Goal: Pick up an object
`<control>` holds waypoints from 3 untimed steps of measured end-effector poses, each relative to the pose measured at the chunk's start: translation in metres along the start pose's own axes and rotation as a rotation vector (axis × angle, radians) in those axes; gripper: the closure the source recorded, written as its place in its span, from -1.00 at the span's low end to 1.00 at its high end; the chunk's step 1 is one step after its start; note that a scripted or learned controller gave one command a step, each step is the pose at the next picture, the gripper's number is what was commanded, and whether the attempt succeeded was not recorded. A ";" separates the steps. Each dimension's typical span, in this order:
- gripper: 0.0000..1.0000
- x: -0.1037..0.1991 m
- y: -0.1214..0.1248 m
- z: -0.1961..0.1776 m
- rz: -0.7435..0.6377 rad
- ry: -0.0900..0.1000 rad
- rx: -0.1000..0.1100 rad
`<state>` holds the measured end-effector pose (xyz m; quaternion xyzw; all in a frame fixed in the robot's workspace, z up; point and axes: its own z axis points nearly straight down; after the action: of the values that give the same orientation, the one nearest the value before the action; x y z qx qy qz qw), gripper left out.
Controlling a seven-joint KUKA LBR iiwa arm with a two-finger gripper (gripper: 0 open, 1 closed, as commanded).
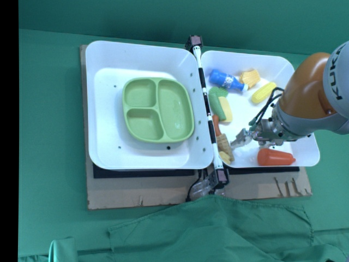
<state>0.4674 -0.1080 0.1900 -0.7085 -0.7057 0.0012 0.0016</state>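
1. Nearest the camera, a rumpled green cloth [218, 231] lies over the front of the counter [49, 119], overlapping the brown cardboard sheet [120, 192] under both bins.
2. In the right bin [305, 154], an orange carrot-like toy [275, 157] rests by the front wall, just beside my wrist.
3. My hand [238, 141] reaches in from the right, low over the bin floor, tips toward the divider; I cannot tell how wide it stands, and nothing shows between its tips.
4. Just past those tips, a tan corn-like piece [224, 146] lies against the left wall, with a thin orange stick [216, 125] above it.
5. Farther back: a green-and-yellow toy [220, 103], a blue bottle [226, 80], a small orange piece [251, 78] and a yellow corn cob [263, 92].
6. The left bin [103, 56] holds a light-green three-compartment plate [158, 109].
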 end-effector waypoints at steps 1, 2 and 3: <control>-1.00 -0.047 0.069 0.005 -0.001 -0.003 -0.017; -1.00 -0.080 0.040 0.004 0.001 -0.005 -0.023; -1.00 -0.079 0.005 0.004 0.001 -0.011 -0.028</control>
<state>0.4718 -0.1865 0.1857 -0.7088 -0.7053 -0.0047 -0.0119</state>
